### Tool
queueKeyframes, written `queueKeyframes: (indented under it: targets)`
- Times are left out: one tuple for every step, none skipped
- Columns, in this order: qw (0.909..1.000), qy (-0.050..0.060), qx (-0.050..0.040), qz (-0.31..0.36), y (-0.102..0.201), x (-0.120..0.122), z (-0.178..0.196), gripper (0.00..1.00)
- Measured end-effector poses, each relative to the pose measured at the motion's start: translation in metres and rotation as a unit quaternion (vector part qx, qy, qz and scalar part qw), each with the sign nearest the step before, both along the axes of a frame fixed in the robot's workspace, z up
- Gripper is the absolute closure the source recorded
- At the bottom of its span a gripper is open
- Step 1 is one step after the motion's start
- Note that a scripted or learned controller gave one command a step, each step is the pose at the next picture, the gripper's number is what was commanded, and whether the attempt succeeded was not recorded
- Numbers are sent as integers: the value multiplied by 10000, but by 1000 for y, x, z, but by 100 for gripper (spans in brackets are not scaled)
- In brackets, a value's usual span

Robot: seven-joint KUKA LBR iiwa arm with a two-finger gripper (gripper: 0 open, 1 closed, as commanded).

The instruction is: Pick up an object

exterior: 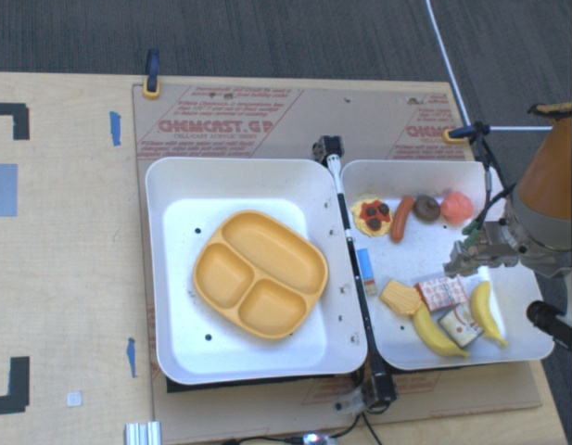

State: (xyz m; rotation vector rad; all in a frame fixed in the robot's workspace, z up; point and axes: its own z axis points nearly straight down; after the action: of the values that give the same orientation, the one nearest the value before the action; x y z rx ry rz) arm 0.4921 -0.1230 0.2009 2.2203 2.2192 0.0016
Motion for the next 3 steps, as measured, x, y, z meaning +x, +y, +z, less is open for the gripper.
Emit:
queueKeyframes:
  targets:
    - [10000, 3, 2, 2, 0, 0, 0, 0]
    - [10000, -71, -14, 10, 16, 38, -111, 0]
    - [9999, -96, -38, 1, 24, 20, -111, 0]
